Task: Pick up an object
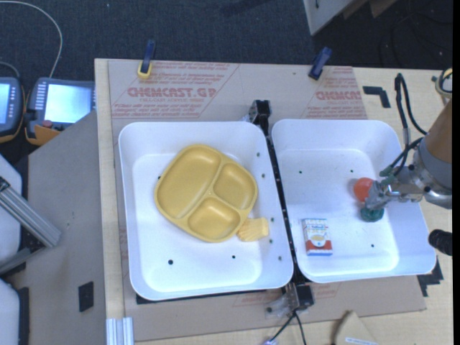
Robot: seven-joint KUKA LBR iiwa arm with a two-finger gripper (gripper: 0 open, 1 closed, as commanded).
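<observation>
Even overhead light, slightly soft focus

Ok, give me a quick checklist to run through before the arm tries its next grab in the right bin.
1. Gripper sits over the right bin: ok.
2. Red object beside the gripper, reachable: ok.
3. Anything held between the fingers: cannot tell.
4. Small carton lies apart from the gripper, no collision risk: ok.
5. Yellow divided plate and yellow piece sit in the left bin, out of the way: ok.
</observation>
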